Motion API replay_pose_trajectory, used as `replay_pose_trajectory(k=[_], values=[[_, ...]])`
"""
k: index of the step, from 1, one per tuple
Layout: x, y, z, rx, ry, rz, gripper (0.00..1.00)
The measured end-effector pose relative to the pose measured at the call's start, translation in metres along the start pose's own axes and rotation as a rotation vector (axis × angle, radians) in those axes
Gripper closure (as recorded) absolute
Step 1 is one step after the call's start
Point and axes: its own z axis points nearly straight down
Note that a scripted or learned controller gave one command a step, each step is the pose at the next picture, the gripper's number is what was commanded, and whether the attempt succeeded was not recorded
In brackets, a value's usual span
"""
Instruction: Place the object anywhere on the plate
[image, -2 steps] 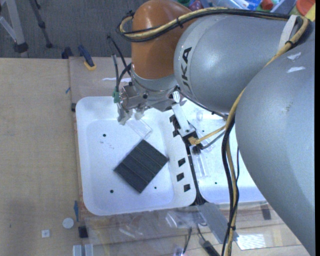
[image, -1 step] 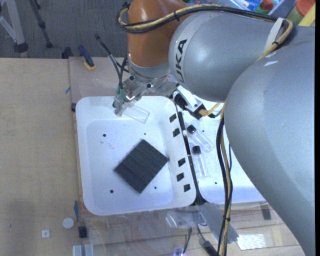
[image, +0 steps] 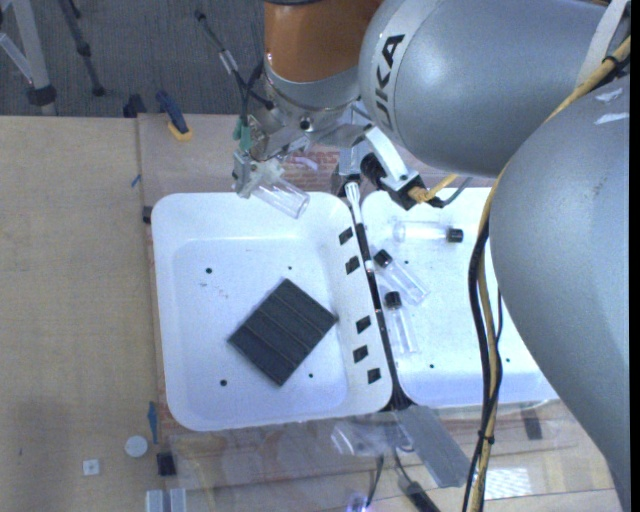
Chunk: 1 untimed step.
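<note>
Foreground right: the grey arm (image: 560, 250) is seen large and out of focus, with a yellow cable (image: 480, 300) hanging along it. Its orange band (image: 305, 40) is shown at the top centre, above the wrist. The gripper (image: 290, 180) is positioned over the far rim of the left bin (image: 190, 400). Whether it is wide, narrow or closed cannot be told, since its tip is blurred and partly masked by the wrist.

A clear tube (image: 283, 197), taken here as the task's object, is shown tilted just beneath the gripper, at the far rim of the left bin. It appears to touch the gripper's left part, but a grasp cannot be confirmed.

The plate (image: 283, 330), dark grey, square and ridged, is laid flat on the floor of the left bin, turned corner-on to the bin's walls. It is well apart from the clear tube.

The right bin (image: 450, 370) is set touching the left one, and a row of black tabs (image: 360, 325) is seen along their shared rim. Several more clear tubes with black caps (image: 400, 285) are scattered in the right bin.

A blue clamp (image: 177, 125) is seen on the bench beyond the left bin.
</note>
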Motion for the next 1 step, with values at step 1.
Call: replay_pose_trajectory(k=[1], values=[[-0.0029, 0.001, -0.0112, -0.002, -0.001, 0.246, 1.0]])
